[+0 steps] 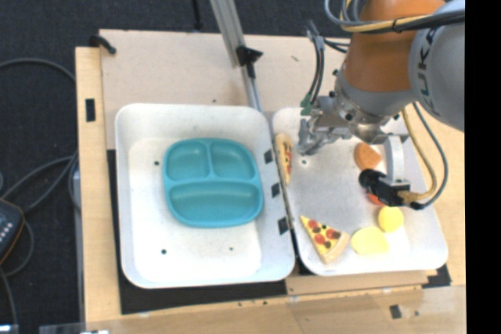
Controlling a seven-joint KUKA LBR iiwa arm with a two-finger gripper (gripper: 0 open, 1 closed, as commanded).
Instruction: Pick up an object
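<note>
My gripper hangs over the upper left part of the right bin, beside a pizza slice that lies against the bin's left wall. A second pizza slice lies near the front of that bin. An orange oval piece sits just right of the gripper, partly under the wrist. Two yellow pieces rest at the front right. Nothing shows between the gripper and the bin floor.
The left bin holds a teal divided plate. A metal pole slants up behind the bins. The arm's orange and grey body covers the right bin's back corner.
</note>
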